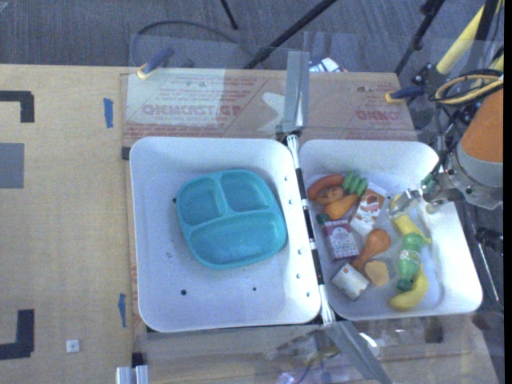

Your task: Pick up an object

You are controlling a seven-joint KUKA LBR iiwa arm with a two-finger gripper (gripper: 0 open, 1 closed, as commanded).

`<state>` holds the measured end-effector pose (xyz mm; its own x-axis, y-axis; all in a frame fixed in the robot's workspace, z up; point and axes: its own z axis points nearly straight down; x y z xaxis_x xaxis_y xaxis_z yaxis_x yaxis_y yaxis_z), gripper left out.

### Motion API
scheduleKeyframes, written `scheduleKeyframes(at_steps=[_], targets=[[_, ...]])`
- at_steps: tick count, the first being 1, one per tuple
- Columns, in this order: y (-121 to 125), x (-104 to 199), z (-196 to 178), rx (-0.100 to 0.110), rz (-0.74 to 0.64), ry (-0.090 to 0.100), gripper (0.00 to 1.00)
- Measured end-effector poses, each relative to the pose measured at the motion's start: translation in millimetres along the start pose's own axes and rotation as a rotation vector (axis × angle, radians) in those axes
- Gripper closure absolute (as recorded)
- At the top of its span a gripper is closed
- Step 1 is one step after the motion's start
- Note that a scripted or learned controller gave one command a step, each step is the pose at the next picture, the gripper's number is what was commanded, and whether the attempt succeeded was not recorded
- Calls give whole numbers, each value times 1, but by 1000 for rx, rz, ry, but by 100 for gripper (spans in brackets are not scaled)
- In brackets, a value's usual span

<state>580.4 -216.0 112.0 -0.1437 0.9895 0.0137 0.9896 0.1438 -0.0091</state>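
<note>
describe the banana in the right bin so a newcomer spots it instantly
Start at the right white bin, the one crowded with toy food beside the bin holding the blue divided plate. Go to its near right corner: the banana lies there, just below a green bottle. It is the only curved, all-yellow piece.

Cool, even light falls from overhead; the white bins (152, 238) glare slightly, shadows stay faint, and the small toys (372, 242) look soft, perhaps mildly blurred.

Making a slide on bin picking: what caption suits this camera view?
Gripper poised over the right bin of toy food; a blue divided plate lies in the left bin.
</note>
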Motion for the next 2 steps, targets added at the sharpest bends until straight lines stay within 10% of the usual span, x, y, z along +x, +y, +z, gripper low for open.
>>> scheduleKeyframes(at_steps=[1, 2], targets=[[-25, 18, 26, -12, -110, -15, 0], [-25, 17, 18, -11, -108, -13, 100]])
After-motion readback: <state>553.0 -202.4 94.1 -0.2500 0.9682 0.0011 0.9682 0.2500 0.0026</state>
